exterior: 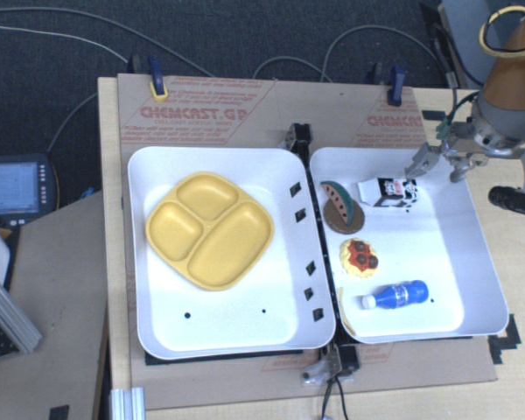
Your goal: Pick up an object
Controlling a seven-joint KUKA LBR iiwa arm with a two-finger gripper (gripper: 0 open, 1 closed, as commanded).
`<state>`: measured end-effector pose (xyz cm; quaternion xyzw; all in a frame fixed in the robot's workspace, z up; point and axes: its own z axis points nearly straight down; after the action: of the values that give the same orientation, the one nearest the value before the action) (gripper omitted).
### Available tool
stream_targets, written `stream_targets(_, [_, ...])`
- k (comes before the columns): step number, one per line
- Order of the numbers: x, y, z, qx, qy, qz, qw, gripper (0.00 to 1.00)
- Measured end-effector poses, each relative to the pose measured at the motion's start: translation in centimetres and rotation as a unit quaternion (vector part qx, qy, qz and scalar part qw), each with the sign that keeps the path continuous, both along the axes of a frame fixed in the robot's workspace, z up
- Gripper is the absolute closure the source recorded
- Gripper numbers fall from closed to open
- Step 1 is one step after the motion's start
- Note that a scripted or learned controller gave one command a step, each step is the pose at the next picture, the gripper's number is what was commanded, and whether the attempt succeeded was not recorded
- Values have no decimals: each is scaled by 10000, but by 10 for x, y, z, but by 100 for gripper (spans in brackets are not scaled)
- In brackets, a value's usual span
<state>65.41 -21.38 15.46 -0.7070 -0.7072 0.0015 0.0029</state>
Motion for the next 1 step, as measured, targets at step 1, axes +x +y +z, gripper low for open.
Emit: stream_targets(1, [8,-7,-44,1,-45,-2,10000,0])
